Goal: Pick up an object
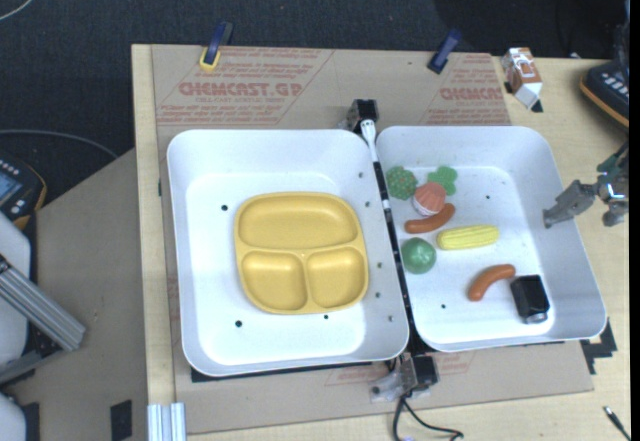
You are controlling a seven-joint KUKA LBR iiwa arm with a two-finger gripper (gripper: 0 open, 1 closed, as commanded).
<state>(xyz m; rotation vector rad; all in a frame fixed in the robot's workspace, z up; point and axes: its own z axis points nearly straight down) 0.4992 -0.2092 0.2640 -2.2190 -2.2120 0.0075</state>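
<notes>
The right bin (560,164) holds several toy foods: a green broccoli piece (401,181), a red and white piece (430,197), a reddish sausage (430,221), a yellow corn cob (467,238), a green ball (418,255), an orange sausage (490,281) and a black block (530,297). My gripper (580,216) hangs over the right rim of this bin, well right of the corn. It is open, with its grey fingers (562,205) spread apart and nothing between them.
The left bin (190,229) carries a yellow divided plate (300,251). Clamps (213,47) sit on the cardboard's far edge. A small box (522,75) lies at the back right, and cables run near the front edge (410,384).
</notes>
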